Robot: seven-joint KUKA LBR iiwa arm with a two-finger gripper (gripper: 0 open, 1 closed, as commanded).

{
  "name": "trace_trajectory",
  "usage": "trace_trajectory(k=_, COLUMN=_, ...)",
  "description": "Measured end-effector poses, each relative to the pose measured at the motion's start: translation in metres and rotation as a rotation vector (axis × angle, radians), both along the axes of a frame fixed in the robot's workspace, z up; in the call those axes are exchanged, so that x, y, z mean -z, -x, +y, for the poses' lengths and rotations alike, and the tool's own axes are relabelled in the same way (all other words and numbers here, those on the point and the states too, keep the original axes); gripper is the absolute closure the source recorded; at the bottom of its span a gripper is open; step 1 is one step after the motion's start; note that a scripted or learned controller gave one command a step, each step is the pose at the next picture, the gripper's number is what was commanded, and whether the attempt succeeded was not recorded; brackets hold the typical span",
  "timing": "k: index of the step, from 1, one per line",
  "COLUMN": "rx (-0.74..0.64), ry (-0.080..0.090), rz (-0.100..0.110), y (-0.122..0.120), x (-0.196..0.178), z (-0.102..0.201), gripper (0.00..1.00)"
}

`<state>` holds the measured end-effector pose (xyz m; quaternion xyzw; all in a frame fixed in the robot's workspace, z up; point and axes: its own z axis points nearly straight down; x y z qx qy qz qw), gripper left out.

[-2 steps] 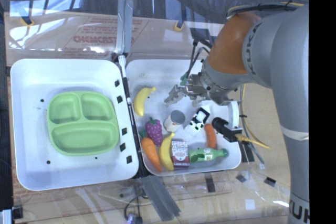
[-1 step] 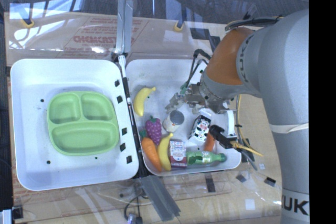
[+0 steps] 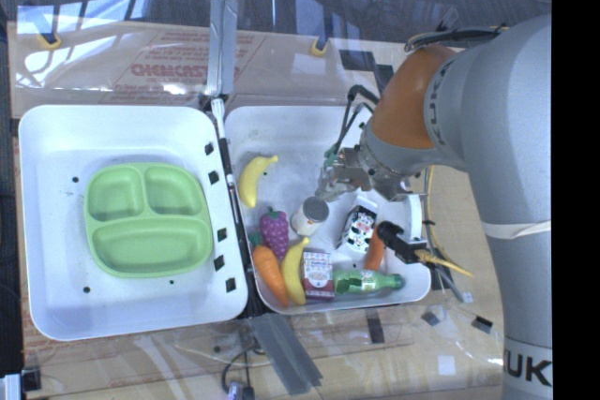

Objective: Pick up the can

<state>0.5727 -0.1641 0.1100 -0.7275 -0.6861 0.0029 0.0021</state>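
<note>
- Two white bins side by side: left bin [image 3: 37,201], right bin [image 3: 281,122].
- In the left bin, a green divided plate [image 3: 145,220], lying flat.
- Grey arm [image 3: 487,108] entering from the right of the frame, gripper [image 3: 339,173] low over the right bin.
- Just below-left of the gripper, the can [image 3: 309,214], tilted.
- Near the lower edge of the right bin: grapes [image 3: 274,225], carrot [image 3: 269,272], banana [image 3: 294,269], red carton [image 3: 318,274], green bottle [image 3: 367,282].
- Second banana [image 3: 253,178] higher up, at centre frame.

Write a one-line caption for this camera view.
KUKA arm's gripper poised above the can in the right bin, amid toy food; green plate in left bin.
</note>
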Motion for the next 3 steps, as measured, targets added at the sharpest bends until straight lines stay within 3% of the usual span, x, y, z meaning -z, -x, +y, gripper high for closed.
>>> trace_trajectory(k=1, rx=-0.159, ry=-0.001, rz=-0.007, y=-0.025, x=-0.007, z=0.001, gripper=1.00)
trace_trajectory(k=2, rx=-0.159, ry=0.000, rz=-0.006, y=-0.025, x=-0.007, z=0.001, gripper=0.00)
trace_trajectory(k=3, rx=-0.111, ry=-0.002, rz=-0.002, y=0.001, x=0.021, z=0.012, gripper=0.00)
